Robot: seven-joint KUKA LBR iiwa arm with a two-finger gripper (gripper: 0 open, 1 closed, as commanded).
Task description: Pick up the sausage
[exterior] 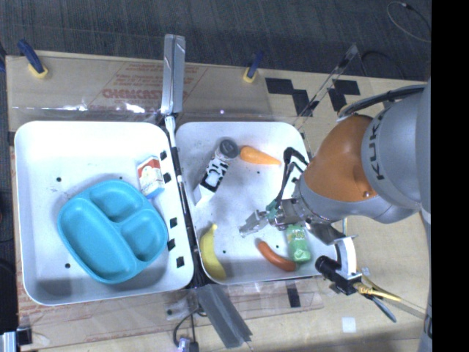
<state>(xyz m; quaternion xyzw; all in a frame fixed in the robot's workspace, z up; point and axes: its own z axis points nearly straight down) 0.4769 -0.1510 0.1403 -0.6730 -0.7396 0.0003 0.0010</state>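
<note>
The sausage [276, 256], a reddish-orange curved link, lies near the front edge of the right bin [242, 134]. It rests against a green packet [297, 243] on its right. My gripper [250, 223] hovers over the bin floor just up and left of the sausage, apart from it. Its metal fingers point left, open with nothing between them. The grey and orange arm [344, 174] reaches in from the right and covers the bin's right wall.
A banana [209, 254] lies at the right bin's front left corner. A dark bottle [218, 167] and an orange carrot [258, 156] lie at its back. The left bin holds a blue divided plate [110, 229] and a small carton [150, 177].
</note>
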